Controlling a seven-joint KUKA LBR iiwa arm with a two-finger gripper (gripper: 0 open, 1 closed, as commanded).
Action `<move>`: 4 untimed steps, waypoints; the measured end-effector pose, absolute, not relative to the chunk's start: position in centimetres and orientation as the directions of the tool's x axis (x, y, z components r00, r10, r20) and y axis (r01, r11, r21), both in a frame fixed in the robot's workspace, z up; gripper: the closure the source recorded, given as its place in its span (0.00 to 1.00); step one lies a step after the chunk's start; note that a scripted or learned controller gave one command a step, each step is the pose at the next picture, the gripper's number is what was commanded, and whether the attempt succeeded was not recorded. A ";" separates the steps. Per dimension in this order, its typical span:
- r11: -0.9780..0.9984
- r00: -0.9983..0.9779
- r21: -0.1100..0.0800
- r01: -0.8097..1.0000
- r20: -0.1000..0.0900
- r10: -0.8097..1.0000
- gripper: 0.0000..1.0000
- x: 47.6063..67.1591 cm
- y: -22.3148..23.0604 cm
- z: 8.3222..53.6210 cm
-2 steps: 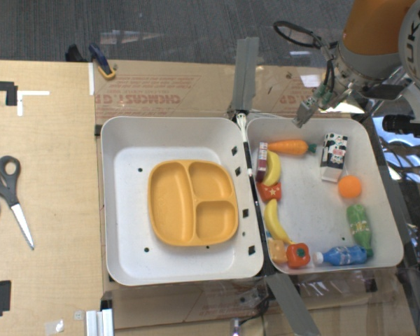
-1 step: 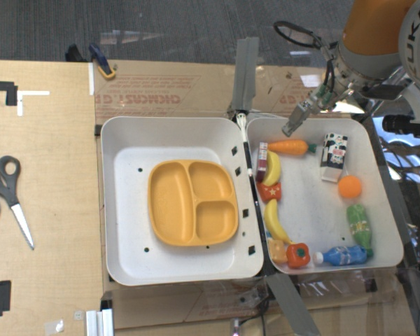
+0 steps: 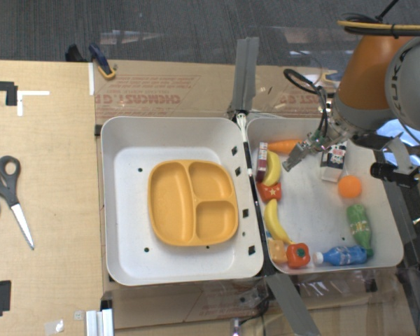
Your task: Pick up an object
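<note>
My gripper [image 3: 298, 156] hangs over the back part of the right bin [image 3: 315, 215], reaching down from the orange-banded arm at the upper right. Its tip points toward an orange carrot-like piece [image 3: 285, 146] and a yellow banana [image 3: 273, 168] by the bin's left wall. I see nothing held in it. Just to its right lies a small white and black box [image 3: 334, 164]. Further right an orange ball [image 3: 349, 186] rests on the bin floor.
The right bin also holds a second banana [image 3: 275, 220], a red piece [image 3: 269, 191], a red and orange object [image 3: 297, 255], a blue bottle [image 3: 344, 256] and a green bottle [image 3: 359, 223]. A yellow divided plate [image 3: 193, 202] lies in the left bin [image 3: 119, 187]. Scissors [image 3: 10, 194] lie on the bench.
</note>
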State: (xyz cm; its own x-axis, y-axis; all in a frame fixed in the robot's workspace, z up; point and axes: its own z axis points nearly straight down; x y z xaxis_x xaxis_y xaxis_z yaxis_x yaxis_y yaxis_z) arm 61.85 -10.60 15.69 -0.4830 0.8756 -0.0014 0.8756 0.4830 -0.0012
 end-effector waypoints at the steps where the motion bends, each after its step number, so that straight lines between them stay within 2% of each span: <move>1: 0.323 -0.323 0.014 0.946 -0.008 0.946 0.00 66.4 -12.5 10.2; 2: -0.122 0.122 0.015 0.992 -0.005 0.993 0.00 66.3 -10.1 10.2; 3: -0.124 0.124 -0.003 0.992 -0.014 0.992 1.00 65.9 -10.7 11.2; 4: 0.171 -0.171 -0.001 0.985 -0.001 0.985 1.00 61.1 -17.1 9.3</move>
